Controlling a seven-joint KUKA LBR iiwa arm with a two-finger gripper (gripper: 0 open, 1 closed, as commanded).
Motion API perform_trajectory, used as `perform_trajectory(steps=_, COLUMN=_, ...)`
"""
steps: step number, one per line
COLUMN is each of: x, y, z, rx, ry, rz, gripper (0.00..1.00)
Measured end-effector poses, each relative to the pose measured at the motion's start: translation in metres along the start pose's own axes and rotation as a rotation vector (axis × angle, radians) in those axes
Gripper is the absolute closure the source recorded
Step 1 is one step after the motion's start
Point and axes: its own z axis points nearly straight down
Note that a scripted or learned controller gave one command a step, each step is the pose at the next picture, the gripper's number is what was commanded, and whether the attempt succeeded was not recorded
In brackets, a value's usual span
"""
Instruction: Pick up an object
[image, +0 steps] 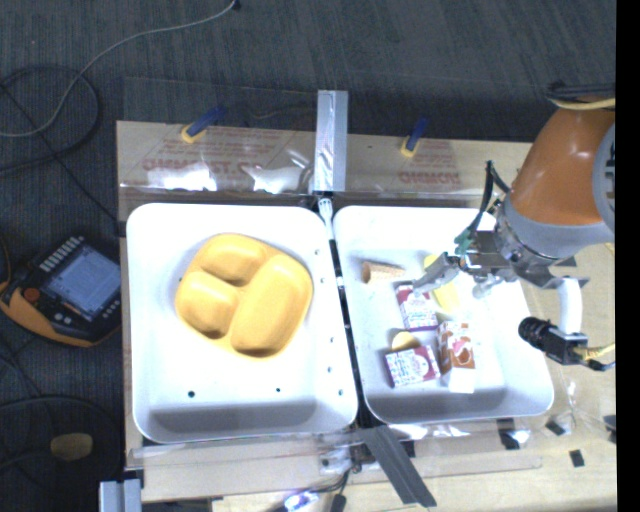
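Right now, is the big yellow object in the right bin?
No, the big yellow object lies in the left bin, alone.

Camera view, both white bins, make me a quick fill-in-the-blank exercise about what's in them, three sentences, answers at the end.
1. The big yellow bun-shaped object lies in the ____ bin as the camera sees it.
2. The small cartons lie in the right bin, along with a small ____-shaped piece near its upper left.
3. The band above the arm's wrist is coloured ____.

Missing words: left; cone; orange
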Motion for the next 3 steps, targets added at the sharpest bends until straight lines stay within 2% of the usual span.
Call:
perform_trajectory(steps=1, x=-0.003, y=-0.021, z=0.072, rx=0.000, ry=0.000, rz=-0.060, gripper=0.00)
perform_trajectory(steps=2, x=-0.024, y=-0.010, z=0.124, rx=-0.001, ry=0.001, rz=-0.206, gripper=0.00)
perform_trajectory(steps=3, x=0.008, y=0.070, z=0.124, rx=-0.001, ry=-0.001, rz=-0.189, gripper=0.00)
